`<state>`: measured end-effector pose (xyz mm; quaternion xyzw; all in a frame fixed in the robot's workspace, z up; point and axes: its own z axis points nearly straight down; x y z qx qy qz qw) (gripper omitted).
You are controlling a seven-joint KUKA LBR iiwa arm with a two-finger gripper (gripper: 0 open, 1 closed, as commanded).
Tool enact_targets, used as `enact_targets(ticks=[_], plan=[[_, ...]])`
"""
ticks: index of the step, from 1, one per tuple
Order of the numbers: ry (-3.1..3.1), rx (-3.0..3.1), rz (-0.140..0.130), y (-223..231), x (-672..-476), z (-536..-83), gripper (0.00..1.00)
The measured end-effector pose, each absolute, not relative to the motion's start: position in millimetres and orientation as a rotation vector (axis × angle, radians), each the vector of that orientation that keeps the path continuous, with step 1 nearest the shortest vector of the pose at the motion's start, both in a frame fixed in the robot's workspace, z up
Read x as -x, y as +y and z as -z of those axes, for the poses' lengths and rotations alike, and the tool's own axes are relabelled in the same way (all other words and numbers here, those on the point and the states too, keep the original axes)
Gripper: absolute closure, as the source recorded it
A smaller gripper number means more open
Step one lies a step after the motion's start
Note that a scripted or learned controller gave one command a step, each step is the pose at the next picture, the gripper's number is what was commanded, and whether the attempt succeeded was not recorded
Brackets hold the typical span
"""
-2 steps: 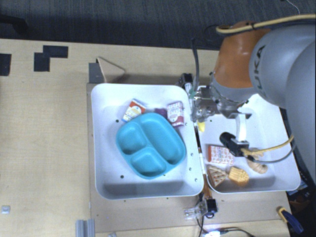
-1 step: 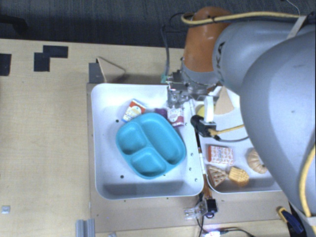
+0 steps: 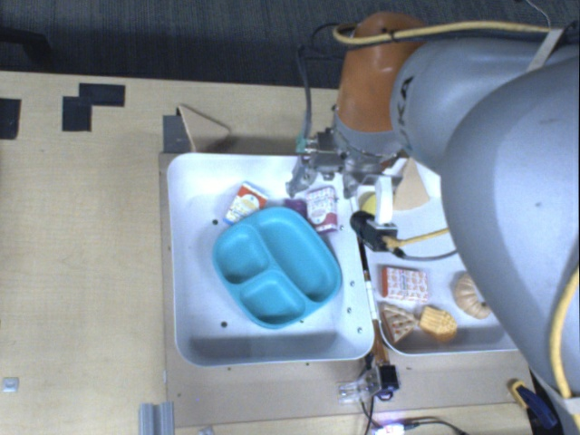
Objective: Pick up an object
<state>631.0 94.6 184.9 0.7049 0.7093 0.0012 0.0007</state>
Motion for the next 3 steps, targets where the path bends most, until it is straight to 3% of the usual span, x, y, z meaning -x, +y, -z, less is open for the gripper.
enact_targets(ticks=[1, 2, 3], plan=[[2.222, -2.22, -0.003, 121, -548.9, -101, 0.0], [2.22, -2.223, 0.006, 119, -548.2, -109, 1.0], [2.223, -2.218, -0.003, 212, -546.2, -109, 1.0]])
